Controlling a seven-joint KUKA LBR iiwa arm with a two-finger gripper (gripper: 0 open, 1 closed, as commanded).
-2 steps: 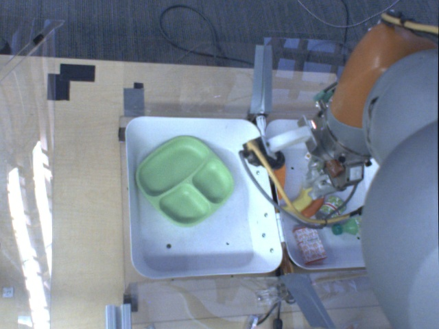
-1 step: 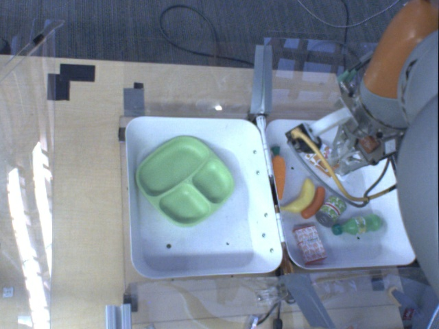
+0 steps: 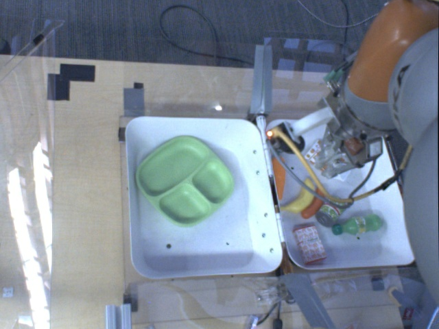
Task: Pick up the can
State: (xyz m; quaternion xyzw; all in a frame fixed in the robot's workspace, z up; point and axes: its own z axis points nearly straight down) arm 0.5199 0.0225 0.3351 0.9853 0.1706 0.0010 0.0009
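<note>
Nearest the camera lies a red-and-white patterned pack, in the right bin, on the near side of the banana and apart from it. The banana, yellow and curved, lies in the left half of that bin and serves as the marker for the rest.

The can sits just to the right of the banana's lower end, close beside it, with a round greyish top and a green rim facing up. Whether it touches the banana cannot be told, since a small red-orange piece lies between the 2. Farther right of the banana, just past the can, a green bottle lies on its side with its dark cap pointing toward the can.

An orange carrot lies along the bin wall, up and to the left of the banana.

The gripper hangs up and to the right of the banana, over the far part of the same bin, well apart from the can. Clutter and cables around its tip hide how wide it stands and whether anything is in its grasp. A yellow cable curves from it past the banana's upper end.

Well to the left of the banana, in the left bin, rests a green plate with 3 compartments.
</note>
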